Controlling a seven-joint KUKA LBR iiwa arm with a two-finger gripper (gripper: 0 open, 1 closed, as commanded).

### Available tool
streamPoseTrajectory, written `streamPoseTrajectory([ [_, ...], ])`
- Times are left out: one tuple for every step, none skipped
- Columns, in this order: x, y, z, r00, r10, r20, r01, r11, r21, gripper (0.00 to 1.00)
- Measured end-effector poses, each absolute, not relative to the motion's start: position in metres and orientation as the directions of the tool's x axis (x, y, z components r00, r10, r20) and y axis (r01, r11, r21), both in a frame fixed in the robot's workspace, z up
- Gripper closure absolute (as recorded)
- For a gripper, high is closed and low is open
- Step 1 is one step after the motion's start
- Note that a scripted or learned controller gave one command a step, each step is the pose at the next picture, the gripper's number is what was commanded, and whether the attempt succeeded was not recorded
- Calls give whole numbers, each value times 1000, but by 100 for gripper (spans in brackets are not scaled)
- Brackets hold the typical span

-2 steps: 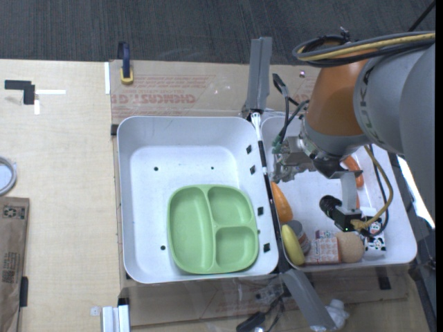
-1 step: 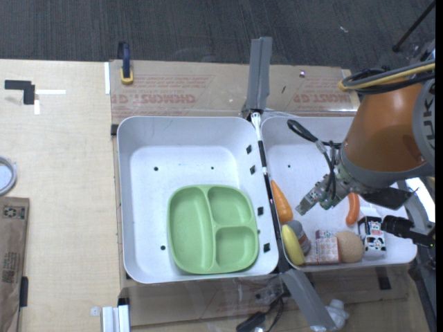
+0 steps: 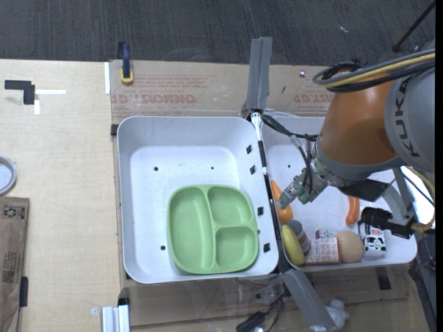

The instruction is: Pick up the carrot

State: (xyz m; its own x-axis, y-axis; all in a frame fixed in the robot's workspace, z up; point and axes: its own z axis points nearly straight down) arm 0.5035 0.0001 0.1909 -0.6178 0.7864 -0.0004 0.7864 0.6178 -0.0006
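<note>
1. Setting: dark carpeted floor along the top of the view; a pale wooden bench [image 3: 55, 185] below it carries two shallow white bins side by side, with a strip of printed cardboard [image 3: 180, 88] along their far edge.
2. Left bin [image 3: 138, 151]: holds a green three-compartment plate [image 3: 213, 228], lying toward the bin's near right corner. Nothing else in this bin.
3. Right bin [image 3: 277, 151]: the carrot [image 3: 279, 203] lies against the left wall, about midway along it, only partly visible beside the divider. Along the near edge sit a yellow banana-like item [image 3: 291, 246], a small packet [image 3: 323, 249], a tan rounded item [image 3: 349, 247] and a black-and-white item [image 3: 374, 241]. A second small orange object [image 3: 353, 210] lies further right; identity uncertain.
4. Tool: the gripper [image 3: 296, 192] hangs low over the right bin's left side, just beside the carrot, tip pointing toward it. Finger spread cannot be told at this angle and resolution; nothing is visibly between the fingers.
5. Progress, judged: approach is largely done, the tool being next to the target. Grasp not confirmed; the carrot rests in the bin, not lifted. Remaining: close on the carrot, raise it clear.
6. Risk, judged: the carrot's position tight against the bin wall leaves little room for one finger.
</note>
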Motion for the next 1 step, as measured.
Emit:
streamPoseTrajectory([
  [547, 45, 191, -859, 512, -1, 512, 859, 0, 100],
])
